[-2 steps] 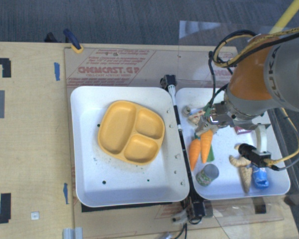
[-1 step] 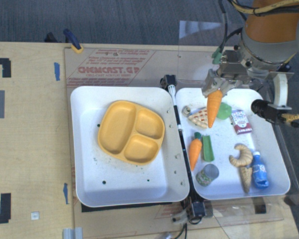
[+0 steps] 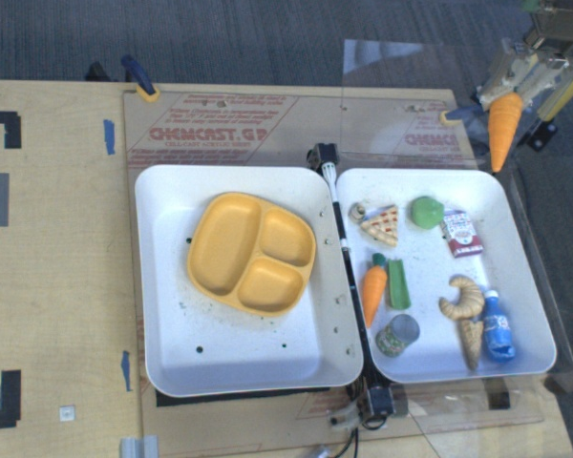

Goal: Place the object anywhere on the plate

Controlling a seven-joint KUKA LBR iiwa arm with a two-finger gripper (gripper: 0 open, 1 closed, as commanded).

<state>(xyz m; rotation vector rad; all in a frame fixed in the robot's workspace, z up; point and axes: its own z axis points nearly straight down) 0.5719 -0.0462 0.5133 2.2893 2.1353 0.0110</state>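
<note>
Worktop (image 3: 57, 256): tan board surface, well to the left of the claw and below it, with black corner marks and strips of blue tape
Left bin (image 3: 162, 351): shallow, white, far left of the claw and lower in the view; a few dark specks on its floor
Plate (image 3: 251, 253): yellow, three compartments, lying flat in the left bin, well apart from the claw, down and to its left; nothing rests on it
Right bin (image 3: 530, 256): white, touching the left bin along a dark centre joint, directly below the claw and slightly left of it
Right bin contents, left to right: small carrot (image 3: 373, 292) lying tip down beside a green stick (image 3: 399, 284); pizza slice (image 3: 381, 223) above them; grey tin (image 3: 396, 335) below them; green ball (image 3: 426, 212); red and white carton (image 3: 463, 234); croissant (image 3: 464, 299) with a cone (image 3: 471, 343) below it; blue bottle (image 3: 498, 325) nearest the bin's right wall; all well below the claw
Held carrot (image 3: 503, 130): orange, hanging tip downward, broad end up against the claw, past the top right corner of the right bin, well apart from the plate
Claw (image 3: 508, 92): upper right of the view, off the bins, clenched about the broad end of the held carrot
Arm (image 3: 554, 17): reaches in above and to the right of the claw, cut by the frame edge
</note>
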